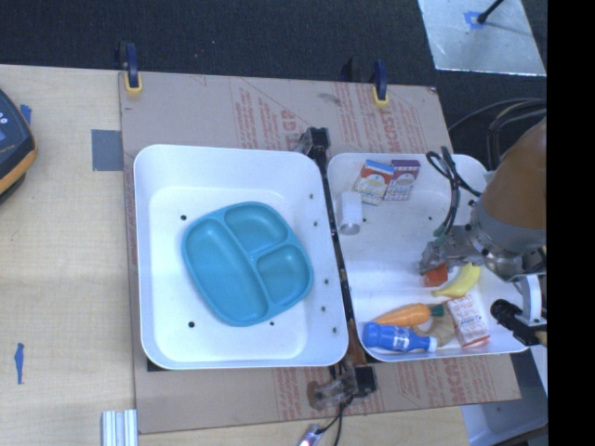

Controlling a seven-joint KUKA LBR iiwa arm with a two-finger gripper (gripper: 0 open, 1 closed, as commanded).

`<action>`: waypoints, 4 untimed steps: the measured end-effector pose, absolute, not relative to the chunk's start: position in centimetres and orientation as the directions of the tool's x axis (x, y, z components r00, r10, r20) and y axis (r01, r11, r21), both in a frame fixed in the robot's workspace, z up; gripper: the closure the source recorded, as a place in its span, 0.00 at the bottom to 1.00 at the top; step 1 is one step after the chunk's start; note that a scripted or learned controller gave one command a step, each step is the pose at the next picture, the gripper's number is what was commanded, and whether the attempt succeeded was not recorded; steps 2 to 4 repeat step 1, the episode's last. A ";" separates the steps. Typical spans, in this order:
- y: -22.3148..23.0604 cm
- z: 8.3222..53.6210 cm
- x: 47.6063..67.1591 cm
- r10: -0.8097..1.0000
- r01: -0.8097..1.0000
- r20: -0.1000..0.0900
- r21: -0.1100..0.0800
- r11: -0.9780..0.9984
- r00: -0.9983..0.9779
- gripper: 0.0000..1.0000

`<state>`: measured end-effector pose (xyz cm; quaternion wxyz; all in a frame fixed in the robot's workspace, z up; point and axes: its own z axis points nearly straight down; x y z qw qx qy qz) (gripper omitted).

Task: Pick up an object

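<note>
The grey metal gripper (437, 260) sits low in the right white plastic bin (409, 235), directly above a small red-orange object (435, 275). Whether it grasps anything, I cannot tell. Beside that object lies a curved yellow banana (460, 282).

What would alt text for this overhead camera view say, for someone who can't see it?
A grey robot arm's gripper reaches from the right into the right bin, low over a banana, with a carrot, a blue bottle and small cartons in the same bin. The left bin holds a blue divided plate.

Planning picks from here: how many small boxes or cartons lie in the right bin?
3: two cartons side by side at the far edge, one box near the front right corner. The arm may hide more.
</note>
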<state>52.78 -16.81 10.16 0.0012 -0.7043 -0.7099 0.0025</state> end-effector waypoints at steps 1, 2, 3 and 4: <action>-9.3 18.8 58.0 1.000 1.000 0.001 -0.001 0.006 -0.006 1.00; -9.3 18.8 58.0 1.000 1.000 0.001 -0.001 0.006 -0.006 1.00; -9.3 18.8 58.0 1.000 1.000 0.001 -0.001 0.006 -0.006 1.00; -9.3 18.8 58.0 1.000 1.000 0.001 -0.001 0.006 -0.006 1.00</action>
